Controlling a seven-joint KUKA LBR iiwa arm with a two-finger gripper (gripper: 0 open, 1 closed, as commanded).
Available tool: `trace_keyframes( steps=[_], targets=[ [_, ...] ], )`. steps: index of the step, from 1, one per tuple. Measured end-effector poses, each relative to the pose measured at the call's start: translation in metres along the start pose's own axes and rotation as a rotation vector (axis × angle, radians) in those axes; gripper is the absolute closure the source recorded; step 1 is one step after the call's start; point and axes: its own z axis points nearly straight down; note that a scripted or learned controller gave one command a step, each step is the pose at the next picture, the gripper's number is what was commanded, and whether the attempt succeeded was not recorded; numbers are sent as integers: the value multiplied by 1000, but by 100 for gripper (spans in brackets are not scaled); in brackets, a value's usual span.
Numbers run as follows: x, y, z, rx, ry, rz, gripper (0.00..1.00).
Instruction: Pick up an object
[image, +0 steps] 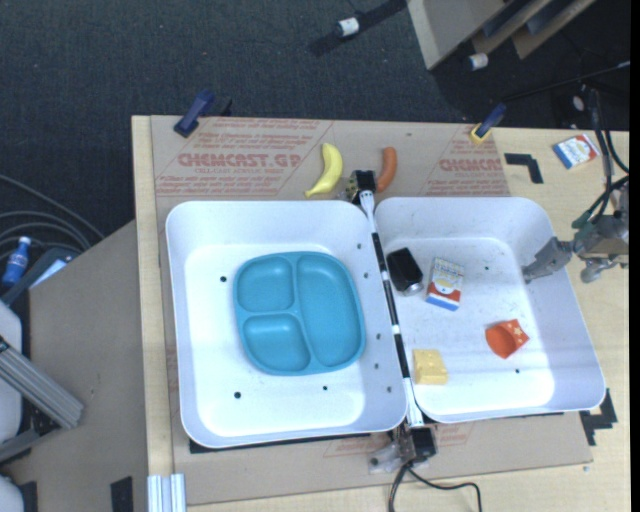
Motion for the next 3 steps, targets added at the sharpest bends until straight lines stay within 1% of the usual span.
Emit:
trace_keyframes(
  steps=[1,2,3],
  targets=[
    [16,43,150,2,1,0,0],
    [64,95,155,-4,-4,1,0],
    [65,95,145,-4,-3,-1,100]
  ],
)
